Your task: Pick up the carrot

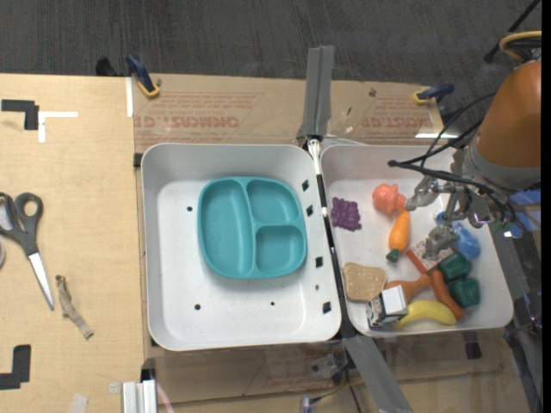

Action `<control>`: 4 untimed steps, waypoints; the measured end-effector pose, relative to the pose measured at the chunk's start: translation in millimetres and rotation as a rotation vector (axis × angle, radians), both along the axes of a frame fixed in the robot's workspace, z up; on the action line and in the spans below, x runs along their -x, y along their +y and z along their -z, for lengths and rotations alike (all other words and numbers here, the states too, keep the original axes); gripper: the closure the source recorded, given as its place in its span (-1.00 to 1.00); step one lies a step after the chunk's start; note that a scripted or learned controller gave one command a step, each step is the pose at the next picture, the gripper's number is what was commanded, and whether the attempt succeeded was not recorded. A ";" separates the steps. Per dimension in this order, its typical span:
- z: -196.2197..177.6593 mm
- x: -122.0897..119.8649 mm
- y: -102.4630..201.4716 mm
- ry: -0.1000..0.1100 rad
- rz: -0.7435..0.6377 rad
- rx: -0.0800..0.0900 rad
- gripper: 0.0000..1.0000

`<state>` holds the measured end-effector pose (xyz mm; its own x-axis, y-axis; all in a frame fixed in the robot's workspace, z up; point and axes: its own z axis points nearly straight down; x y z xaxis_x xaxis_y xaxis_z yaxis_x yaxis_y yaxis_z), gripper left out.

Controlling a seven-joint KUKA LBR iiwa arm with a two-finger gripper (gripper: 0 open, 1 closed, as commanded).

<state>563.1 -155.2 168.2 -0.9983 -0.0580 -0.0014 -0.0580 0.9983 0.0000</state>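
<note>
Approach step: carrot lies loose in the right bin, between purple grapes and the hand. Hand hovers just right of it, grasping nothing; finger state cannot be told. Next: shift left, descend over carrot.

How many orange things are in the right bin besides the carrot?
2: a round orange toy at the back, left of the gripper, and an orange-red stick in the front pile near the banana. The carrot lies between them. More may sit hidden under the gripper.
</note>
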 end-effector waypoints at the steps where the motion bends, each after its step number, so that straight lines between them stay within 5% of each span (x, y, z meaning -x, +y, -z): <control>1: 75.5 -4.9 13.6 -0.001 -0.030 0.001 -1.00; 2: 65.3 -6.5 14.5 -0.005 -0.034 0.002 1.00; 3: 37.7 22.6 -30.0 -0.002 0.270 -0.003 1.00; 4: -14.1 83.7 -64.5 -0.002 0.162 0.000 1.00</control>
<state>479.4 -219.7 182.2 -0.9946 0.1037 -0.0036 0.1037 0.9946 0.0000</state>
